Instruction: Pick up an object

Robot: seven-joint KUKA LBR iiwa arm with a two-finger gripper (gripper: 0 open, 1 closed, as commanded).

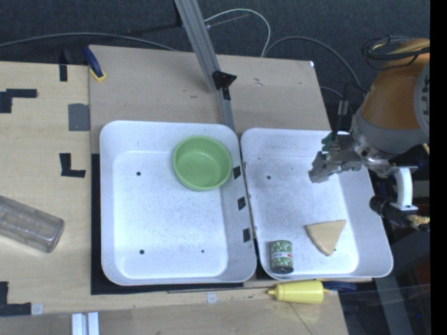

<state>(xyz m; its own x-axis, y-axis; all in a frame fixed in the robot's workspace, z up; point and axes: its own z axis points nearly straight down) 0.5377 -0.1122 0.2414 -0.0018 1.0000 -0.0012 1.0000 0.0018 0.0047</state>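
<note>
A green bowl point(202, 162) sits at the back right of the left bin point(126, 208). In the right bin point(279, 152), a small green can point(281, 255) lies near the front edge, and a tan wedge-shaped piece point(327, 236) lies to its right. My gripper point(323, 167) hangs over the right bin's back right part, well behind the wedge. Nothing is visible in it.
A yellow bottle point(299, 292) lies on the bench just in front of the right bin. A clear plastic cylinder point(26, 224) lies at the far left. A grey pole point(202, 40) slants in from the top toward the seam between the bins.
</note>
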